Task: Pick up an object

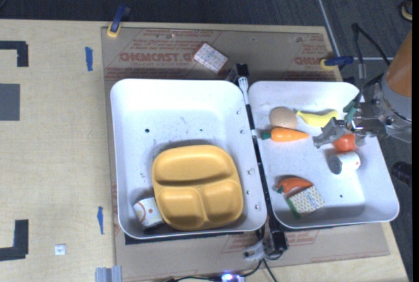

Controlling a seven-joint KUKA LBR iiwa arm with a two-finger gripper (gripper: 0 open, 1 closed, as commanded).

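**Gripper low over the right bin, a small red piece at its fingertips**

From my seat I see the grey two-finger gripper (337, 133) reaching in from the right, hanging low over the right-hand shallow white plastic bin (380, 209). Directly at its tips sits a small red-orange rounded object (345, 142), tomato-like. The metal fingers (325, 137) lie just to its left and above it, overlapping its upper edge. I cannot tell whether the red piece is actually between the fingers or simply lying under them, and I cannot tell whether the jaws are released or clenched; the metalwork blurs together at this angle.

Just below the red piece lies a small white cylinder with a red band (350, 161), touching or nearly touching it. To the gripper's left are an orange plastic carrot with a green top (286, 135), a tan rounded bread-like lump (283, 118) behind it, and a yellow plastic banana (315, 118) just above the fingers. Nearer the front of that bin rest an orange-red curved pepper-like piece (294, 183) and a small checkered packet (306, 199), touching each other.

The left-hand white bin (131, 110) holds a large yellow compartmented plastic tray (196, 186) turned face down, with a small white cup with an orange mark (148, 211) tucked at its front-left corner.
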